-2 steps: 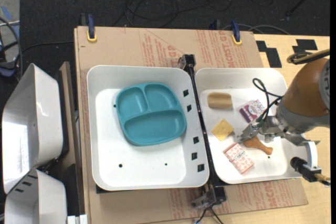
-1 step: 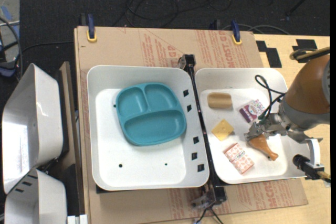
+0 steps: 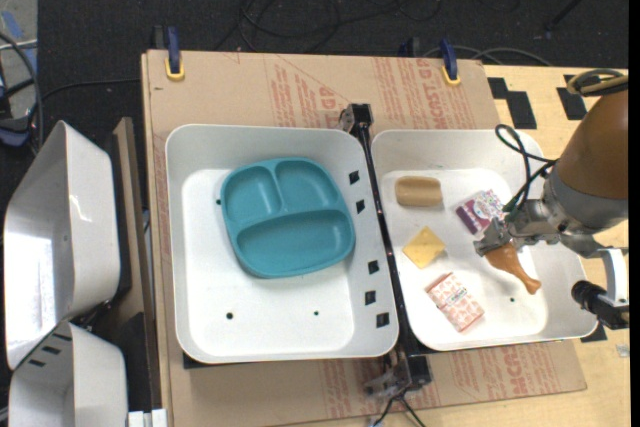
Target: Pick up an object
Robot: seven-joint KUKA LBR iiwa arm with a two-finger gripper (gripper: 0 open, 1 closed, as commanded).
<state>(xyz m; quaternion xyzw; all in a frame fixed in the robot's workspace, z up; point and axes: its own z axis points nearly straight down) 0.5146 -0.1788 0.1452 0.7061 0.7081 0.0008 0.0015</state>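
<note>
Largest first, we see the teal plate (image 3: 287, 218) alone in the left bin (image 3: 195, 245), then in the right bin (image 3: 445, 339) our gripper (image 3: 503, 240), finger state we cannot tell, low over the brown drumstick (image 3: 516, 267), whose tapered, slick shape could squirt sideways.

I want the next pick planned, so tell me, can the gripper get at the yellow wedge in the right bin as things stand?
Probably yes. The yellow wedge lies flat on bare bin floor, apart from the bread roll and the red-patterned packet. The gripper sits in the same right bin, with nothing between them.
</note>
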